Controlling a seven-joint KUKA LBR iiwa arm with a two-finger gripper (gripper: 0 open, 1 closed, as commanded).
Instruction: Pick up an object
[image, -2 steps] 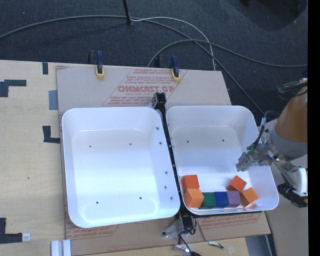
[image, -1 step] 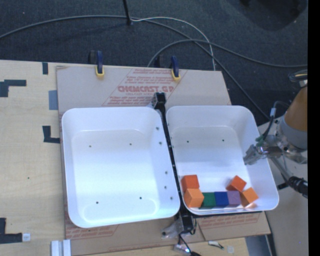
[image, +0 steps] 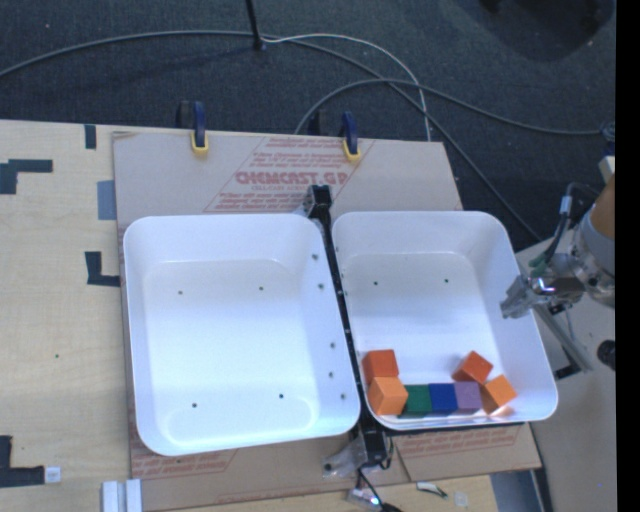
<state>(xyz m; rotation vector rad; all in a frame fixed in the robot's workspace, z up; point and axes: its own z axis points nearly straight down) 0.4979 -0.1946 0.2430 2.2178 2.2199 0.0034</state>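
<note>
Several small blocks lie along the front wall of the right bin (image: 420, 216): an orange block (image: 380, 364), a second orange one (image: 388, 395), a green block (image: 417, 401), a blue block (image: 443, 398), a purple block (image: 467, 396), and two more orange ones (image: 476, 366) (image: 498, 392). My gripper (image: 524, 296) hangs at the bin's right rim, above and right of the blocks and apart from them. Nothing shows in its grasp.
The left bin (image: 128, 262) stands beside the right one, with a black strip (image: 334, 280) between them. Both rest on a cardboard sheet (image: 280, 175) held by two blue-and-yellow clamps (image: 198, 130) (image: 349, 138). Cables (image: 330, 95) run across the dark floor behind.
</note>
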